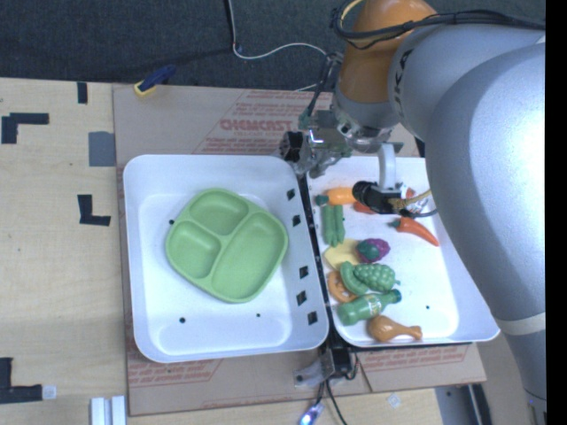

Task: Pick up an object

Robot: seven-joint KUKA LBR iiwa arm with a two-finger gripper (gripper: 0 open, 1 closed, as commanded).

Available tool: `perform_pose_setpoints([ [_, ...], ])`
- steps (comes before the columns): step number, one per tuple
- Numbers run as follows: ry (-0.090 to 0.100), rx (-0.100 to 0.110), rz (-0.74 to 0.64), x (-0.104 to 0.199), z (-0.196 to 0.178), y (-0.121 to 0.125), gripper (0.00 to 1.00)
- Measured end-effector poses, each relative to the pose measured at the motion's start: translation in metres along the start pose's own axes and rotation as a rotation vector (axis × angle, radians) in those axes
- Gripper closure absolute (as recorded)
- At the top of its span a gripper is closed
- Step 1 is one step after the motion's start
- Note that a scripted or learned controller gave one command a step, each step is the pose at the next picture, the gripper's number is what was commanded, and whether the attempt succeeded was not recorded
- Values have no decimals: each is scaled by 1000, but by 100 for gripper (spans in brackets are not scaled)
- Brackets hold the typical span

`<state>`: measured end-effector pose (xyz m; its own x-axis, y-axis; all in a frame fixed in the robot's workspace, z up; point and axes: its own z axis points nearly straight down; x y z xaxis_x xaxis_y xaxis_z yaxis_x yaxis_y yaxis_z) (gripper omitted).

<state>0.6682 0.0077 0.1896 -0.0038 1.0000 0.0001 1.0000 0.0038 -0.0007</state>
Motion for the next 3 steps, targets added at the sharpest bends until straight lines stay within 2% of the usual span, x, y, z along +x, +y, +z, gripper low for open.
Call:
perform_pose_setpoints([
  [1,4,-15,-6,67,-137,2,100],
  [2,-3,18,5,40,15,-34,100],
  [3,3,-4,-3,89,-48,-33,100],
])
